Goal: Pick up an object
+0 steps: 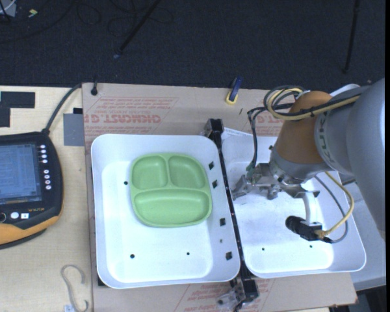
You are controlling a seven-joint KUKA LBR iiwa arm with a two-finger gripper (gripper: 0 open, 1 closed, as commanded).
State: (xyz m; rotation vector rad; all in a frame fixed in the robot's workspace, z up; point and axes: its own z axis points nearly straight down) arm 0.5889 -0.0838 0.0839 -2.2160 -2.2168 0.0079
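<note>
The hand hung low at nine o'clock in the right bin; its grip could not be told. A green divided plate lay in the left bin.

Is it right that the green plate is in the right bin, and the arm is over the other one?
No. The camera view shows the plate in the left bin; the arm is over the right bin.
</note>
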